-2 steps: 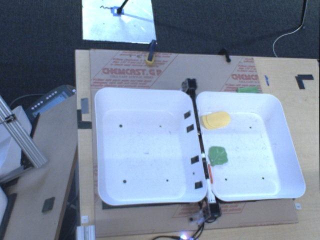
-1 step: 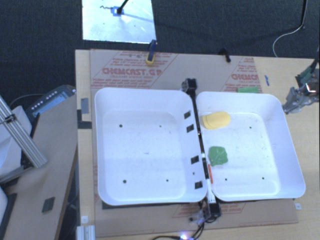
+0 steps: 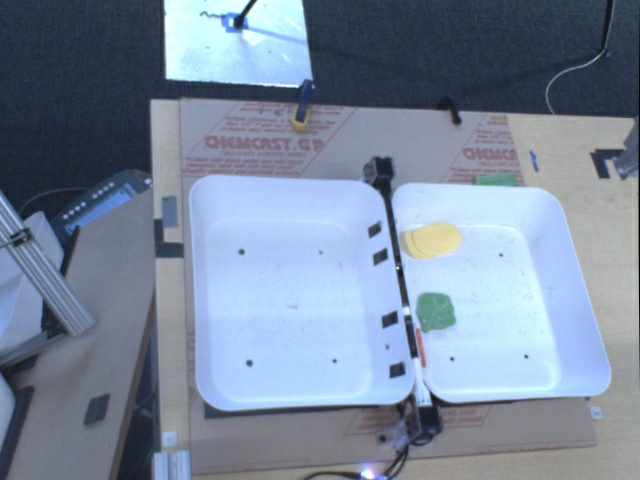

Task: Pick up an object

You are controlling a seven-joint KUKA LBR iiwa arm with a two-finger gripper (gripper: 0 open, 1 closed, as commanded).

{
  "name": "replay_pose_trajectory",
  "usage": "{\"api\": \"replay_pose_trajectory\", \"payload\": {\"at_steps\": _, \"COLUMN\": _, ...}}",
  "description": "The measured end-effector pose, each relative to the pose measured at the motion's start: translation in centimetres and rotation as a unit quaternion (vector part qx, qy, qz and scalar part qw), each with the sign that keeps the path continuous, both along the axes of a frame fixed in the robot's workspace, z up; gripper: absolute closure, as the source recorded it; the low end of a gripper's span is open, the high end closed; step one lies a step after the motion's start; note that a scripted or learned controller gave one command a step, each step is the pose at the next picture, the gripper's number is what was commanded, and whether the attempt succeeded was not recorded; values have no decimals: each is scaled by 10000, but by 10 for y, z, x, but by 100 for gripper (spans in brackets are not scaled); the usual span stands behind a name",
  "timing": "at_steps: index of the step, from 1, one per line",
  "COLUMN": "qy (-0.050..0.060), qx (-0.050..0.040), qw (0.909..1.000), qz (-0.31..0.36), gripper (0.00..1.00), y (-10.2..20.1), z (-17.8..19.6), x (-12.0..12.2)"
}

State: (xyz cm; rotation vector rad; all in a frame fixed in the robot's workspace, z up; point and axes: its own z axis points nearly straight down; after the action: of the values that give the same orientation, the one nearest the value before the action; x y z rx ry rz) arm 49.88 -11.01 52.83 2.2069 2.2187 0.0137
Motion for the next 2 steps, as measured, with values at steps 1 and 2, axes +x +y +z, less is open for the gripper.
{"api": "replay_pose_trajectory", "payload": {"at_steps": 1, "qy": 115, "qx": 21, "qw": 9999, "qz": 8, "gripper": 100, "y": 39, "z": -142, "x": -4}}
{"api": "replay_pose_trajectory", "payload": {"at_steps": 2, "qy": -16, "qx": -2, "qw": 10000, "qz": -9, "gripper": 100, "y": 21, "z": -11, "x": -12}}
